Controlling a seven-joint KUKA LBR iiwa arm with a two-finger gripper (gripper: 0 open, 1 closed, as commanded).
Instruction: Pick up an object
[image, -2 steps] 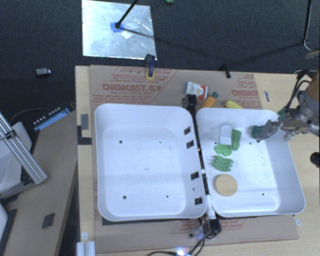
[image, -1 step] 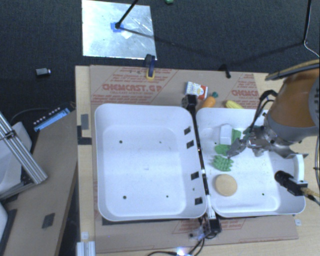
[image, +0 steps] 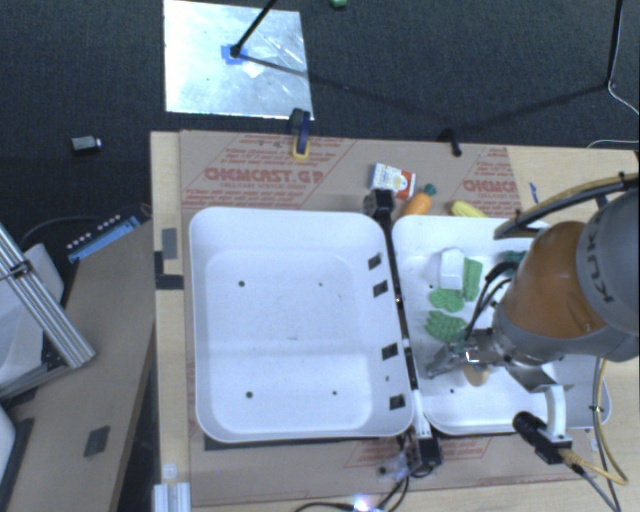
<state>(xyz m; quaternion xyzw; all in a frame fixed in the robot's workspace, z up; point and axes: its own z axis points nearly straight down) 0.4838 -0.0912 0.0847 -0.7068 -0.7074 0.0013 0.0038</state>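
Overhead view of the worktop (image: 170, 330), seen by an onlooker standing beside it. The grey KUKA arm (image: 560, 290), its orange band uppermost, is reaching in from the right and is hanging low over the right bin (image: 480, 415). Its tool (image: 455, 357) is sitting near the bin floor, just below a cluster of green objects (image: 445, 310) and a small white object (image: 452, 268), with a tan object (image: 477, 376) just beside it. Whether the tool is released or clenched cannot be told from here, and nothing can be seen between its tips.

The left bin (image: 290, 240) is lying alongside, the two bins touching at a dark clipped divider (image: 395, 300). Outside the bins, along the far edge, an orange carrot-like toy (image: 418, 203), a yellow toy (image: 466, 210) and a small red-and-white carton (image: 390, 179) are resting on the cardboard sheet (image: 260, 165).

Step in hand, as a judgement: the descent onto a candidate, most likely the green or tan pieces in the right bin; the grasp is not yet confirmed. The next move is calling for a firm closure on one piece, then a straight lift clear of its neighbours.

Legible writing: the cardboard is printed "CHEMCAST" in red, twice; letters on the arm's casing appear to read "KUK".
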